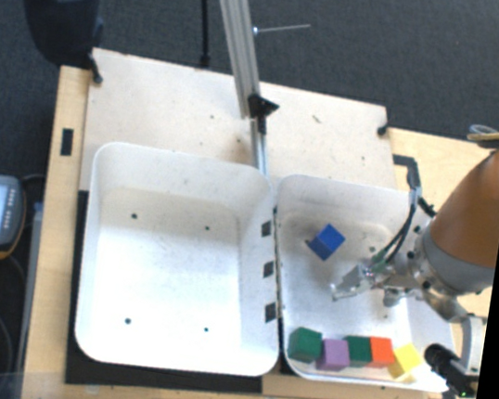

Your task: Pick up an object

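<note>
Lined up along the near wall of the right bin (344, 192): a dark green block (305, 344), a purple block (335, 353), a second green block (359, 349), an orange block (381, 351) and a yellow block (404, 360), each touching or just beside the next, the yellow one turned at a slant to the rest.

Reaching in from the right, low over the right bin: the grey arm (451, 263) with its orange band, wrist bent so the tool points left and slightly toward the near side. Gripper (345, 286) close above the bin floor about mid-bin, metal tip aimed toward the divider between the two bins. Nothing seen between the fingers; whether spread or closed, cannot tell at this size and slant.

Up and to the left of the gripper tip, near but apart from it: a blue block (326, 241), alone on the bin floor, rotated diamond-wise relative to the bin walls, one corner aimed roughly back toward the gripper. Roughly cubic, no clear long axis. Row of blocks well clear of the gripper, on its near side.

Beside it on the left: the left bin (165, 256), white, lightly speckled.
</note>
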Motion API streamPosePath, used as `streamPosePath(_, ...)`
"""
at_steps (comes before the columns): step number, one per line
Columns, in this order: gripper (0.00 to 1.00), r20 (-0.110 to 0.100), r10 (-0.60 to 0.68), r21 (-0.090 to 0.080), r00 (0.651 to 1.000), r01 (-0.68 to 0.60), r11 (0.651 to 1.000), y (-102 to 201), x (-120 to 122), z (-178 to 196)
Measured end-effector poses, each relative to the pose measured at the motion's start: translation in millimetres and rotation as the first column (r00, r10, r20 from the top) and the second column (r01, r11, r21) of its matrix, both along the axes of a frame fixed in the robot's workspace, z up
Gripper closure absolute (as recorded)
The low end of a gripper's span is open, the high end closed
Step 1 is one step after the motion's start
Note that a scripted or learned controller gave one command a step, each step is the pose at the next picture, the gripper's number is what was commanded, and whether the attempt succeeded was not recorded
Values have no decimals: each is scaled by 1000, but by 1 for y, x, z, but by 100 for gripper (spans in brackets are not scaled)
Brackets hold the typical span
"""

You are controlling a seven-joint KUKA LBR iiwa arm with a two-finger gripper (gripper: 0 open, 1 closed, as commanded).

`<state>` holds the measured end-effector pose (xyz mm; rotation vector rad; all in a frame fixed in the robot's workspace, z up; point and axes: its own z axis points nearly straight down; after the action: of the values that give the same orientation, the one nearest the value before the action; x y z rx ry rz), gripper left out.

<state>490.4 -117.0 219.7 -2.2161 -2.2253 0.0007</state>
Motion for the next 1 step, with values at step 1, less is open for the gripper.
streamPosePath(1, 0, 3, -5, -1, 1000, 5, 1000, -1, 0, 2)
